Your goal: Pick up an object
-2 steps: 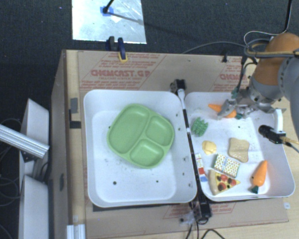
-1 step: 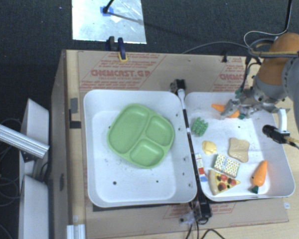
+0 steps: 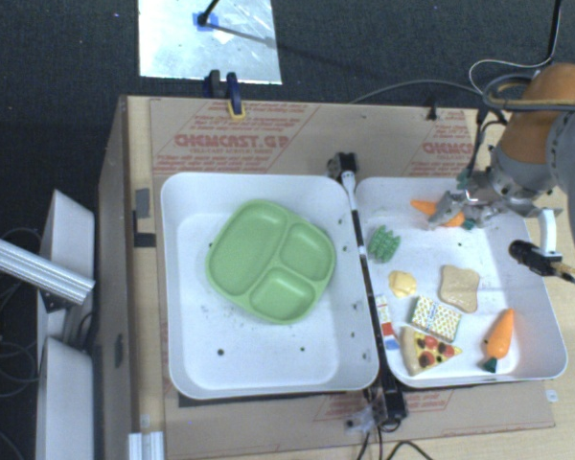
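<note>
two white bins (image 3: 268, 377) sit on the tabletop (image 3: 268, 127). at the upper right, the hand (image 3: 463, 211) is low over a small orange toy (image 3: 424, 206) to grab it. i cannot tell if it grips.

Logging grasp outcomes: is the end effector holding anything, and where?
Cannot tell. The end effector sits over a small orange piece in the right bin; contact unclear.

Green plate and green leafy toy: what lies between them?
In the camera view, only the bins' touching walls separate the green plate from the leafy toy.
</note>
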{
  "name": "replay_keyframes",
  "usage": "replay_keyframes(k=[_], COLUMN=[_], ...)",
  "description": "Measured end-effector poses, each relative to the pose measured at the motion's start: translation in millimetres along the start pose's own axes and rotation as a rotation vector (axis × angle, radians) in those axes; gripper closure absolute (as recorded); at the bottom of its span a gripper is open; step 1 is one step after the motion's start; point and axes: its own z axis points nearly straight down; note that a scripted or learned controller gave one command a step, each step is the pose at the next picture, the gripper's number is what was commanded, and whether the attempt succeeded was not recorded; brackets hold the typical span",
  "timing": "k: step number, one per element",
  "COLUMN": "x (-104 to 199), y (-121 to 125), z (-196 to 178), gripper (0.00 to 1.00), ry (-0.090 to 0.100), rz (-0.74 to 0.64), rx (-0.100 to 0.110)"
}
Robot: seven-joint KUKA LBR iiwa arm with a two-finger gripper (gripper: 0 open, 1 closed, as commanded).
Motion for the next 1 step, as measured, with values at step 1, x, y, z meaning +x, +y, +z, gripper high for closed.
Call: replay_keyframes(k=[1], x=[18.1], y=[0.0], z=[0.5], gripper=[0.0], ry=[-0.005], rz=[-0.001], rx=[-0.002])
